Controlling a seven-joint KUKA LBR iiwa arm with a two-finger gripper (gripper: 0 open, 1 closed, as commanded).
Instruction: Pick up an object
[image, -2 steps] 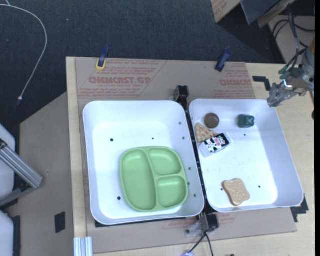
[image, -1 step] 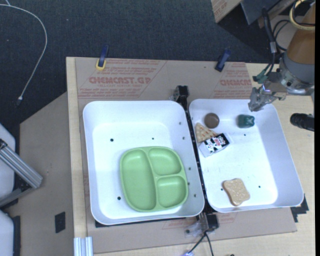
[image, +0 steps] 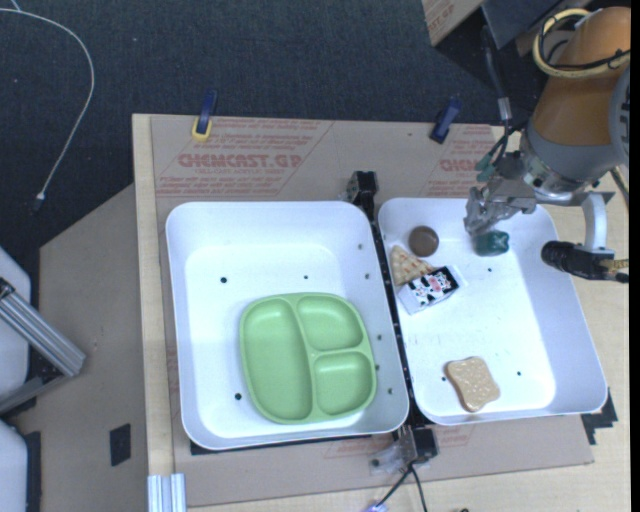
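two white bins (image: 200, 300), one green plate (image: 305, 355), five small items (image: 472, 383)

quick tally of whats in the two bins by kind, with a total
green divided plate: 1
toast-shaped piece: 1
round brown piece: 1
tan cracker-like piece: 1
black-and-white card: 1
small teal object at the claw: 1
total: 6
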